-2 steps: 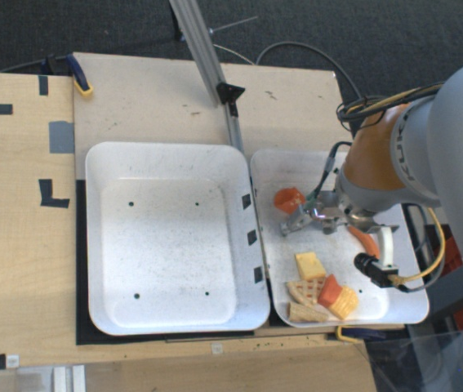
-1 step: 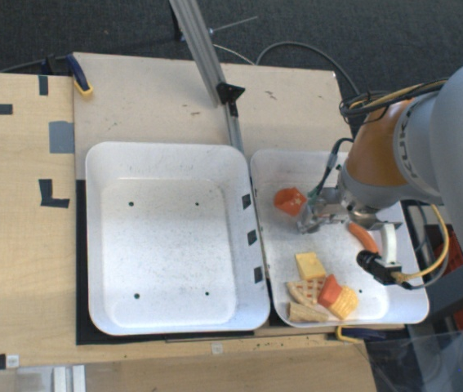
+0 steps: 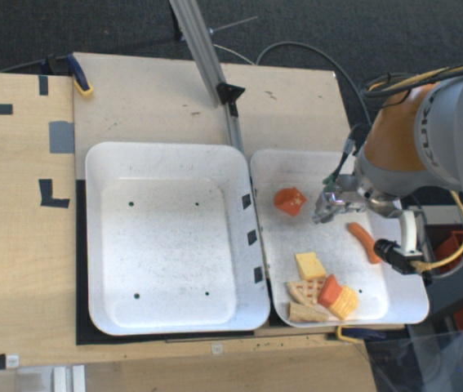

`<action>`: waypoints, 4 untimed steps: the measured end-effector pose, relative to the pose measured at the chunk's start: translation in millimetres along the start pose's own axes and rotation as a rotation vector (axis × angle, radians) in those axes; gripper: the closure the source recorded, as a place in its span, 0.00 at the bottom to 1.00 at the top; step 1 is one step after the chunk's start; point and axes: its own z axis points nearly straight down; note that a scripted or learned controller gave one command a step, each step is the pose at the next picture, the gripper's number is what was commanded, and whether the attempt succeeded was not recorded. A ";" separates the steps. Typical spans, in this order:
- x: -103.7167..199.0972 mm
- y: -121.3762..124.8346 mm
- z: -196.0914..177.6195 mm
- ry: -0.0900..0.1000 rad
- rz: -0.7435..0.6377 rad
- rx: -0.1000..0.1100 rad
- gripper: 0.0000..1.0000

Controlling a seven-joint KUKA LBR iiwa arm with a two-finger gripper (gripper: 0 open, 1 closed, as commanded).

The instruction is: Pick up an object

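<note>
Camera view: we see the gripper (image 3: 327,211) low in the right bin (image 3: 296,163), just right of the red block (image 3: 290,201), nothing between its tips; whether it is open we cannot tell. We judge a drop here may nudge the block aside; the orange stick (image 3: 363,241) lies near.

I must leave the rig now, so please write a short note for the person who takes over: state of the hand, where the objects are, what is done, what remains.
Hand: low over the right bin, just right of the red block; nothing seen held.
Objects, all in the right bin: red block at upper left; orange carrot-like piece at right; yellow block and a cluster of waffle-like pieces at the front.
Left bin: beside it, on the left.
Done: no pick yet.
Left: grasp one object and lift it; the red block is nearest.
</note>
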 end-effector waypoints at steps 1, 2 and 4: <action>-5.8 5.2 -60.9 -0.001 -0.001 -0.003 1.00; -5.7 6.4 -103.8 0.000 -0.002 -0.001 1.00; 89.2 38.9 -78.0 0.001 -0.006 0.005 1.00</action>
